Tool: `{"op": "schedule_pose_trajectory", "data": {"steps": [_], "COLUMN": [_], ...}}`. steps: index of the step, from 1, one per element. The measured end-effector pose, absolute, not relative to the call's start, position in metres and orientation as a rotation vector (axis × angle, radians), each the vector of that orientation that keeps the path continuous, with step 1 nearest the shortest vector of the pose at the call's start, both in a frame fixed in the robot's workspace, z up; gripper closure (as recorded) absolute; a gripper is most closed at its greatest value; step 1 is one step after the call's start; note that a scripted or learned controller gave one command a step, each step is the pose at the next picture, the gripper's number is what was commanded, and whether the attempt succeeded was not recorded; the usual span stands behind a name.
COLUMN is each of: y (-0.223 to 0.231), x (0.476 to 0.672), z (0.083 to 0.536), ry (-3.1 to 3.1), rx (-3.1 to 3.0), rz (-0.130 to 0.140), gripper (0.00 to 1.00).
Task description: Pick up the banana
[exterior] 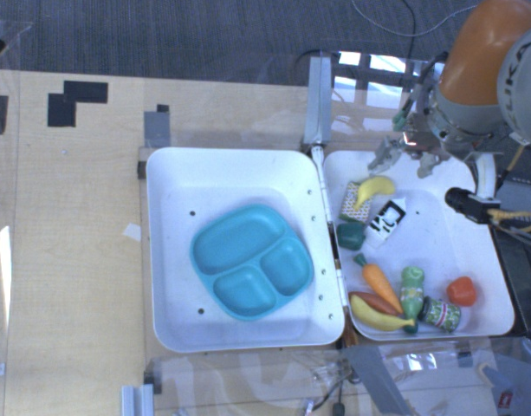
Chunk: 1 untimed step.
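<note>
— What's hard to make out from where you stand?

— The small stuff in the right bin (pixel 499 315). There's a green bottle (pixel 411 288) and a little can (pixel 441 314) lying near the front edge, but I can't read either label. The arm (pixel 490 55) runs off past the right side, so much of it is cut off.

— And the banana?

— There are two yellow ones. One banana (pixel 374 187) sits near the back-left corner of the right bin, lying partly on a patterned packet (pixel 351 203). A second banana (pixel 378 312) lies at the front-left corner, touching a carrot (pixel 379 284).

— What else is around?

— A black-and-white box (pixel 385 219) just beside the rear banana, a dark green block (pixel 351 234) by the left wall, and a red-orange piece (pixel 461 291) towards the front right. The left bin (pixel 170 258) holds a blue divided plate (pixel 252 260).

— The claw?

— The gripper (pixel 410 152) hangs over the back edge of the right bin, fingers spread apart, nothing between them. It's near the rear banana but not touching it.
</note>
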<state>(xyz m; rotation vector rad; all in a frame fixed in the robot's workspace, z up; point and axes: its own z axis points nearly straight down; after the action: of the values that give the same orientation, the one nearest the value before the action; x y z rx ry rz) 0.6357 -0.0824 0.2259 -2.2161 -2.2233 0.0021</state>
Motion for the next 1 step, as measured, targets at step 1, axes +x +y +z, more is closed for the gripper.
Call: {"op": "schedule_pose_trajectory", "data": {"steps": [1], "y": [-0.1147], "x": [0.6086], "z": [0.2674], "ry": [-2.497], "rx": [-1.908], "rz": [-0.001], "gripper": [0.0]}}
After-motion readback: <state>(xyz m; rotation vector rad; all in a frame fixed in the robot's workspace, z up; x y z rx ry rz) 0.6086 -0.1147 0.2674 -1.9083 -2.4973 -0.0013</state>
